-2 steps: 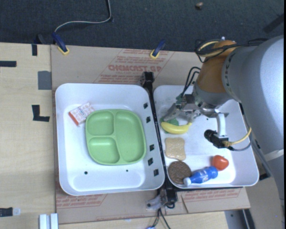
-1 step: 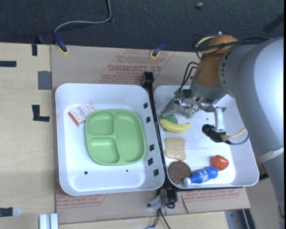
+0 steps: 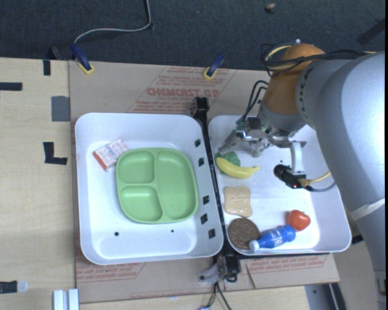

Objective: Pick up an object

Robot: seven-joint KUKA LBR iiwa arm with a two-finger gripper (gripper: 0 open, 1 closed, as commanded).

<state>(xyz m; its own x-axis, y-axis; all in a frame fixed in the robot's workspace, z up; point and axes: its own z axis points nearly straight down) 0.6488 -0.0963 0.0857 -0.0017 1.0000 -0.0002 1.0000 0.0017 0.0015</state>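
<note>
Nearest the lens, the arm (image 3: 349,121) is lowered so that the gripper (image 3: 236,148), whose state cannot be told, is poised just above the banana (image 3: 238,168), apparently for a grasp.

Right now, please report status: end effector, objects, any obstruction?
End effector low in right white bin, above yellow plastic banana. Nothing seen between fingers. Small green item beside banana, crowding it. Beige toast slice just below.
</note>
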